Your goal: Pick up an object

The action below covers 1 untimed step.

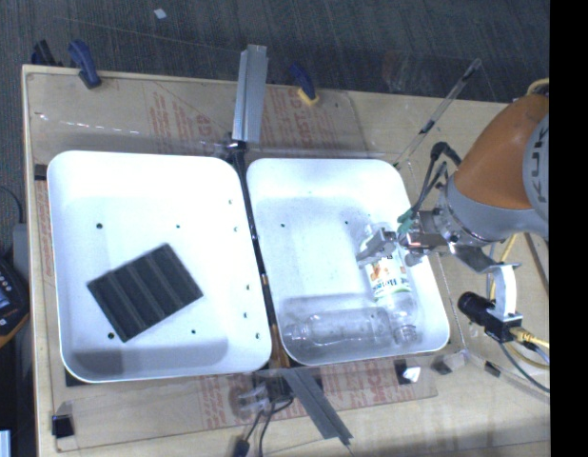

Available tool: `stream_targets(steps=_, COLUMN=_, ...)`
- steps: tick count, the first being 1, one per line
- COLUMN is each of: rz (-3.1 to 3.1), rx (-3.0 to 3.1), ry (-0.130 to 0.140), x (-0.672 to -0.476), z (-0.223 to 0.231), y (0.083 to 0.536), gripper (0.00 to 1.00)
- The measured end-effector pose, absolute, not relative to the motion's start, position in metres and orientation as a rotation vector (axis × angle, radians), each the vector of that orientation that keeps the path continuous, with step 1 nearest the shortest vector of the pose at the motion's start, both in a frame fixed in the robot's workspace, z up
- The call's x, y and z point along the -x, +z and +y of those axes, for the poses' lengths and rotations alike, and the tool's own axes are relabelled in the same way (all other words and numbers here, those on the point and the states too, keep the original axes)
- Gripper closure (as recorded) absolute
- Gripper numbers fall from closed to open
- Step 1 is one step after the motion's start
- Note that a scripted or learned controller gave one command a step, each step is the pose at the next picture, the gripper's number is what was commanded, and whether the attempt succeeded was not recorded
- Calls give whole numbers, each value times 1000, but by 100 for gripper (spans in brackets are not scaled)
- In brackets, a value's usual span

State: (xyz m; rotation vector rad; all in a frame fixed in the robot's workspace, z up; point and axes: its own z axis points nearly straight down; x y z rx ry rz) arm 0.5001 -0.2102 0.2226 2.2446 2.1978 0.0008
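Bottles (391, 279) lie lower right in the right bin (303, 198); end effector (384, 246) hovers above one, grip unclear.

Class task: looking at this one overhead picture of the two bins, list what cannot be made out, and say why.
- Small bottle's label text: too small and blurred, camera view.
- Small bottle's top end: covered by the gripper.
- Clear bottle's outline: transparent, fading into the right bin.
- Black ridged pad in left bin: material not identifiable.
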Motion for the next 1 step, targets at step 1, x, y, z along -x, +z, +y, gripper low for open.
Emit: stream_targets(steps=1, rz=2249, rx=-2197, ry=-1, x=-535, z=-205, y=184, gripper=0)
